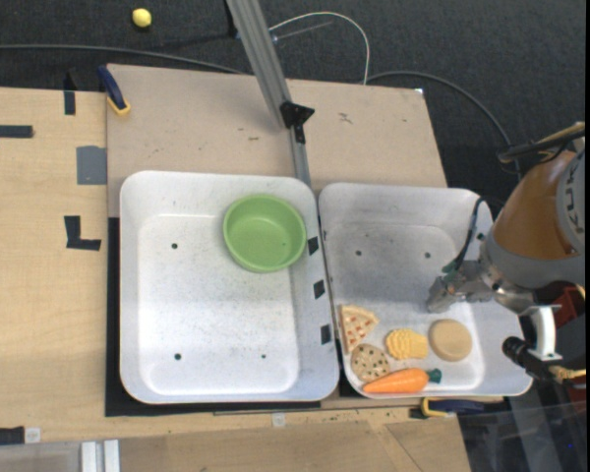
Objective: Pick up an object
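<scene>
Two shallow white bins sit side by side on a tan board. Left white bin (147, 293): one round green plastic bowl (265, 232), upright, in the far right corner, close to the divider between the bins.

Right white bin (393, 214): five small food-shaped items clustered along the near edge.
- Flat triangular pizza-slice toy (356, 324), near the left wall, tip pointing toward the near edge.
- Round brown chocolate-chip cookie toy (370, 362), just below the pizza slice, touching or almost touching it.
- Yellow ridged oval piece (406, 343), between the cookie and the tan disc.
- Round tan disc (451, 340), smooth-topped, rightmost of the cluster.
- Orange carrot toy with green stem end (403, 382), lying flat against the near wall; long axis runs left to right, pointed tip toward the left, green end toward the right. It lies just below the cookie and the yellow piece.

The grey arm with orange band (536, 219) enters from the right, over the right bin's right wall. Two-finger gripper (442, 298) is low inside the right bin, just above and slightly left of the tan disc, over bare bin floor. Whether the fingers are spread or closed cannot be told; nothing is visible between them.

Outside the bins: small yellow ball (142, 17) on the dark floor at far left, and a grey metal pole (261, 47) slanting toward the divider.
</scene>
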